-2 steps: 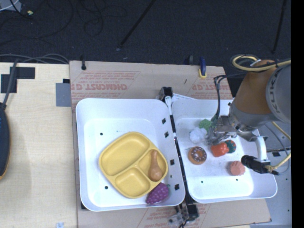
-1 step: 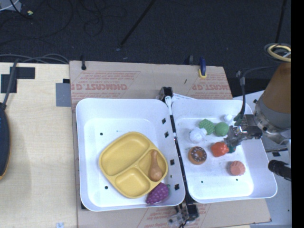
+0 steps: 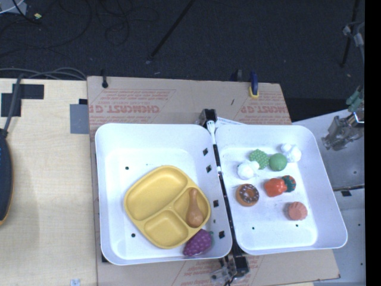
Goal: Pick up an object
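Dark carpet strewn with cables runs behind the bench, and a pale wooden top (image 3: pixel 47 177) carries a cardboard sheet (image 3: pixel 178 103) under the two white bins. At the far right edge of the view, outside the bins, sits a small grey metal assembly that looks like the gripper (image 3: pixel 340 134). It is too small and cluttered for me to tell whether it is open or closed, and nothing shows in it.

The right bin (image 3: pixel 324 219) is the one closer to the gripper, and all the loose pieces in it lie apart from it, further in over the bin floor. Closest to the gripper is a white lump (image 3: pixel 291 153), touching a green ball (image 3: pixel 277 161). Beyond that come a knobbly green piece (image 3: pixel 258 157) and a white ball (image 3: pixel 245 170). Nearer the camera from these, a red toy tomato (image 3: pixel 274 187) sits against a dark teal piece (image 3: pixel 289 183), with a chocolate doughnut (image 3: pixel 247 194) beyond it. A pinkish-red ball (image 3: pixel 296 210) lies alone.

The left bin (image 3: pixel 113 159) is well away from the gripper. It holds a yellow divided plate (image 3: pixel 156 198) with a brown pear-shaped toy (image 3: pixel 194 208) in the compartment on the gripper's side. A bunch of purple grapes (image 3: pixel 199 243) rests just beside the plate's edge.
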Robot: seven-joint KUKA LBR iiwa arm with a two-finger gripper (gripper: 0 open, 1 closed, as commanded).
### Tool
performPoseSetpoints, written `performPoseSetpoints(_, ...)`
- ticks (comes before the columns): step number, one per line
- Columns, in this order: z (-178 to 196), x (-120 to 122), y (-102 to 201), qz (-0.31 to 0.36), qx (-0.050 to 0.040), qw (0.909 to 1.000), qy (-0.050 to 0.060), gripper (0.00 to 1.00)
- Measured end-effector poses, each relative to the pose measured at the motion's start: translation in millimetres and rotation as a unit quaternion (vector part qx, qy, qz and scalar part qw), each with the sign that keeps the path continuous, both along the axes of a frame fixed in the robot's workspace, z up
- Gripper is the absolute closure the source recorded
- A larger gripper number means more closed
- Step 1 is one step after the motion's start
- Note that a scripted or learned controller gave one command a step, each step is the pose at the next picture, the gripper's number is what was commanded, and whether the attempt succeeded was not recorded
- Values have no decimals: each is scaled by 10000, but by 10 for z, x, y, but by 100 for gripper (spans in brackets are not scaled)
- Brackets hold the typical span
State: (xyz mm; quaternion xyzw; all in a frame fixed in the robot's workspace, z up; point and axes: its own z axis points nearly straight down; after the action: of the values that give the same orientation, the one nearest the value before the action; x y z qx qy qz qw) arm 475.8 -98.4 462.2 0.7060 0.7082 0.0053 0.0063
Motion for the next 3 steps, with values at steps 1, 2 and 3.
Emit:
performPoseSetpoints(1, 621, 1182, 899, 37, 9, 10000, 39, 100)
performPoseSetpoints(2, -426, 1676, 892, -11, 4, 9999, 140, 100)
performPoseSetpoints(3, -540, 836, 377, -42, 6, 9999, 121, 100)
